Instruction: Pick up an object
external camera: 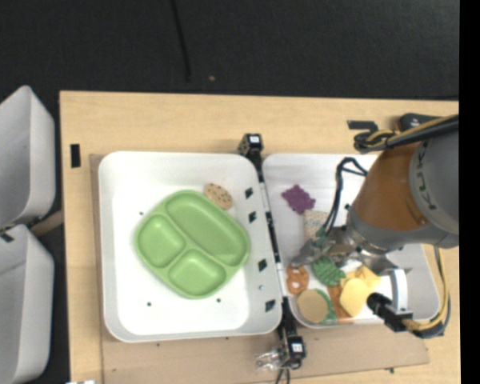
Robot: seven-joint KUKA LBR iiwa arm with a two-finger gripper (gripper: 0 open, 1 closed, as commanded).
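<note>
You are looking down on a wooden bench [80, 214] carrying two shallow white bins side by side. The left bin [120, 294] is holding a green divided tray [193, 242], which is lying at a slant with its three compartments facing up, and a small speckled brown cookie-like piece [218, 194] is sitting just beside the tray's upper edge, near the wall the bins share. The arm [400, 194] is reaching in from your right, its orange band showing above the wrist, and it is hanging low over the right bin [292, 170]. The gripper [324, 250] is sitting down among a cluster of small items at the near end of that bin, and you cannot tell from this angle how its jaws are set or whether anything is caught in them. Just under it a green ridged piece [330, 273] is lying, touching or almost touching the metal parts. Near it an orange pretzel-shaped piece [297, 278], a round tan disc [311, 305] and a yellow block [356, 293] are crowding together toward the bin's front corner. A purple item [298, 198] is lying apart from the rest, farther up the same bin, close to the dividing wall.
</note>
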